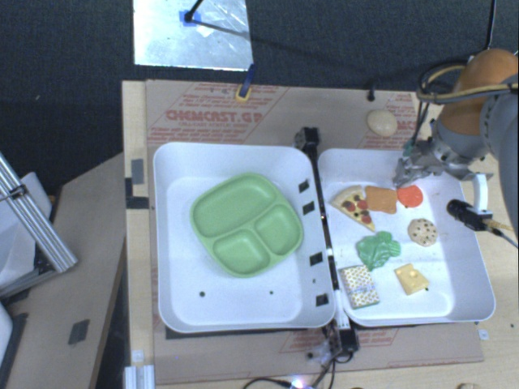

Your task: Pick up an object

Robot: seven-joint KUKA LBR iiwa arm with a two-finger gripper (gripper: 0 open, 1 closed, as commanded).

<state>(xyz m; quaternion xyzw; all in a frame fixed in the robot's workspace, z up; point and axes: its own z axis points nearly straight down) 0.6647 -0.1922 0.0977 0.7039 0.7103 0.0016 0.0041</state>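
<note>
Farthest to the left of the gripper you have the left bin (pixel 174 298), whose only load is a green divided plate (pixel 247 224) lying flat near its middle, with bare white floor open all round it up to the rims. Between that bin and the gripper runs the dark divider (pixel 319 217) where the two bins meet, a raised edge with clips along it. Moving right into the right bin (pixel 470 274), you will find a pizza slice (pixel 354 204) just left of and below the gripper, an orange-brown piece (pixel 381 199) touching the slice, and a red round piece (pixel 409 196) directly beneath the gripper. Lower down lie a green leafy piece (pixel 378 250), a speckled cookie (pixel 422 232), a patterned wrapped block (pixel 359 287) and a yellow cheese wedge (pixel 411 279), all set apart from one another, with free floor toward the bin's right rim. The gripper (pixel 408 171) hangs near the bin's upper edge, just above the red piece; its tips blur into the wrist housing, so you cannot tell how they are set, and nothing is seen between them. A cream egg-shaped object (pixel 382 122) sits on the cardboard beyond the bin. The arm (pixel 478 112) is cut off by the right edge.
</note>
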